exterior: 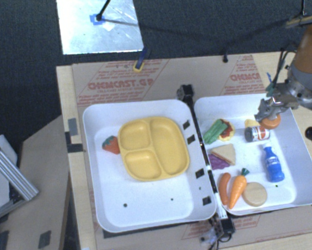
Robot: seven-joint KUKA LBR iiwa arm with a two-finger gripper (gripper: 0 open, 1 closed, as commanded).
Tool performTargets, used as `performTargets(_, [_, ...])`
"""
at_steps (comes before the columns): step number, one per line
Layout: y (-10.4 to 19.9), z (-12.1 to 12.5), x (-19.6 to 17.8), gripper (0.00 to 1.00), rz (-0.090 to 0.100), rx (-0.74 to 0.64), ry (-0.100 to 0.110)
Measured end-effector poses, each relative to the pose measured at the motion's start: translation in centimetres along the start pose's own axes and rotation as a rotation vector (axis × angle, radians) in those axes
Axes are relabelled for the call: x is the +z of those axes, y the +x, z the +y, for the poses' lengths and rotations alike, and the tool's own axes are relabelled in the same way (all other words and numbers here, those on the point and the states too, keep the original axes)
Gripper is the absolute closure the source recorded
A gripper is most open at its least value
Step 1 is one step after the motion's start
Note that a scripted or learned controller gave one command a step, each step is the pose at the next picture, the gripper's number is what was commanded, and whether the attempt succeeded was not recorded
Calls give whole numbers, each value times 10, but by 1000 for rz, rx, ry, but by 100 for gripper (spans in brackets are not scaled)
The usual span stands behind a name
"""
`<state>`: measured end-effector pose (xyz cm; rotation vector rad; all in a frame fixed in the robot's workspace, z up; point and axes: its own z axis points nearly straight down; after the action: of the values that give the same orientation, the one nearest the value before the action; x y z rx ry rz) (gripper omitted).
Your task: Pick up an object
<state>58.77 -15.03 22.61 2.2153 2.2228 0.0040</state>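
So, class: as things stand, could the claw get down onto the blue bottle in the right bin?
Probably yes. The blue bottle lies apart from its neighbours with nothing over it, and the claw hangs in the same bin, just beyond the small can.

In the right bin I see several candidates: a small orange round piece [271, 121] lies near the far edge, just under the gripper, with a small yellow piece [250, 123] beside it. A short cylindrical can with a red label [256, 134] lies on its side just in front. A blue plastic bottle [272, 164] lies flat nearer me. Two orange toy carrots [232, 188] lean together beside a round tan disc [255, 194].
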Motion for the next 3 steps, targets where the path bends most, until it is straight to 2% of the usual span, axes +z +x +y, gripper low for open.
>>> performTargets(1, [52, -23, -9, 100, 3, -5, 4])
performTargets(2, [86, -53, -6, 100, 1, -3, 4])
performTargets(3, [132, -73, 9, 100, 3, -5, 6])
